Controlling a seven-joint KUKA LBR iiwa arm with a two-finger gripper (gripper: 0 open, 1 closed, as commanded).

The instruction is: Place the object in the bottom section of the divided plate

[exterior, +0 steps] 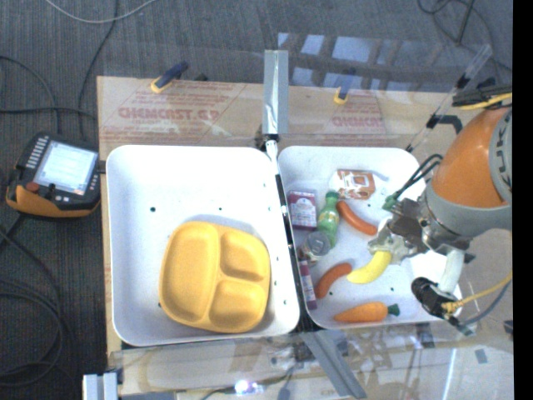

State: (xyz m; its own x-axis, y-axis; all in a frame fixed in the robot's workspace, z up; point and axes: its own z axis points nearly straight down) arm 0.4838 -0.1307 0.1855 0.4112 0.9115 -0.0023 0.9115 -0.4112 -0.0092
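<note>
Left of the left bin lies a teach pendant with a lit screen, its dark cables looping over the grey floor — two yellow-handled clamps grip the board behind it.

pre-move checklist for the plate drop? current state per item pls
1. Divided plate sits flat in the left bin: ok.
2. All plate sections free of items, so the target section can take the object: ok.
3. Gripper is over the right bin, right by the banana: ok.
4. Object secured between the fingers: cannot tell; the wrist hides the contact.
5. Neighbours near the banana, a sausage, a carrot and a green bottle, could get nudged on lift: not ok, they lie close.
6. Divider between the bins must be crossed on the way left: cannot tell the clearance.
</note>
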